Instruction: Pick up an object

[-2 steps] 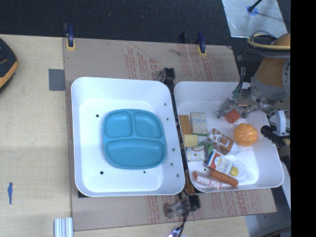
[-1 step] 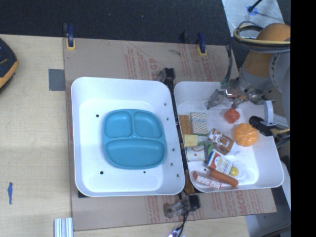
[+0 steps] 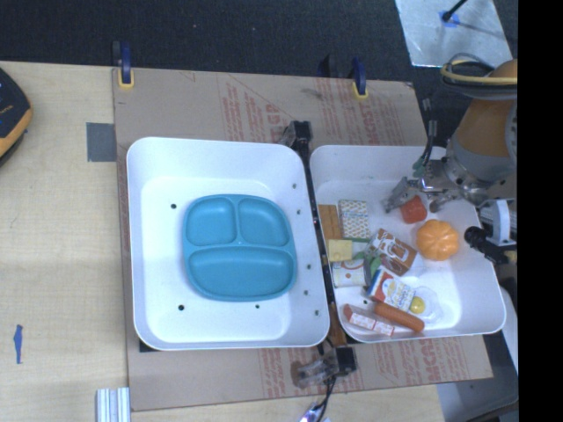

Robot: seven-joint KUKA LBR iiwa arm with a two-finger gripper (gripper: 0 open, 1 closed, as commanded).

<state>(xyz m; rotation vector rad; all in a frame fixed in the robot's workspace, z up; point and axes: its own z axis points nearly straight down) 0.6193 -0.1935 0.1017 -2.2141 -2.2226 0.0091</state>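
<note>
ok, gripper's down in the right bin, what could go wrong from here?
The gripper sits at a small red object near the far wall of the right white bin; the grasp could slip or miss. The orange round pumpkin-like toy lies close beside it and may get knocked. The packets crowd together nearby, so a drag could shift them.

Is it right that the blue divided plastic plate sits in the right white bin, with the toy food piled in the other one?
Not quite. The camera view shows the blue divided plastic plate in the left white bin. The toy food, such as the small orange pumpkin, is piled in the right white bin.
</note>
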